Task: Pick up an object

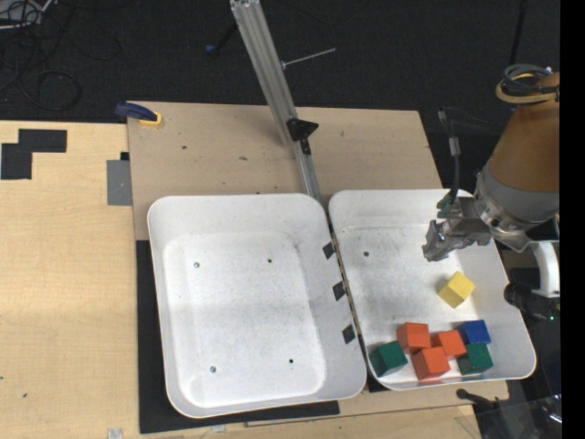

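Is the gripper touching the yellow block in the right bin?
Apart. In the camera view, bare white bin floor shows between the gripper and the yellow block, which sits lower and slightly right.

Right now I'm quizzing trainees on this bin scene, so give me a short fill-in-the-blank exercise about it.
1. All the blocks lie in the ___ bin of the view.
2. The block nearest the gripper is ___.
3. The number of blue blocks is ___.

Missing words: right; yellow; one.
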Action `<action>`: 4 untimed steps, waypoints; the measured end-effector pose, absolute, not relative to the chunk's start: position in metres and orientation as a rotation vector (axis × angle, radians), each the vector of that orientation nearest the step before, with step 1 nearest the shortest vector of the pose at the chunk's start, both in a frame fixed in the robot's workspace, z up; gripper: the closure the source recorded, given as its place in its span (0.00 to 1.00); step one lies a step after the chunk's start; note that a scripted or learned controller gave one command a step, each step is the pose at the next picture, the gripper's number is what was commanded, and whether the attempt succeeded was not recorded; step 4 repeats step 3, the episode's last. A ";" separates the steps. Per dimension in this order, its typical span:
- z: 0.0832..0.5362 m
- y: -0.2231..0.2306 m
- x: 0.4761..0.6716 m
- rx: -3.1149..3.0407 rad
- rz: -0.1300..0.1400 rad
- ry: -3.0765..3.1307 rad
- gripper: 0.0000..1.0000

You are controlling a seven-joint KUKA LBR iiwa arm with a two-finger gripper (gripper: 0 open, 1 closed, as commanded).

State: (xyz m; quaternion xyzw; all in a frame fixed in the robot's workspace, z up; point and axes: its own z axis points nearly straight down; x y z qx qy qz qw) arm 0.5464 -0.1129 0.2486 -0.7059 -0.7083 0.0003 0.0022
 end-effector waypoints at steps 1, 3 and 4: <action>0.255 -0.064 0.540 -2.213 0.000 -2.223 1.00; 0.256 0.049 0.522 -2.214 0.001 -2.224 1.00; 0.256 0.049 0.522 -2.214 0.001 -2.224 1.00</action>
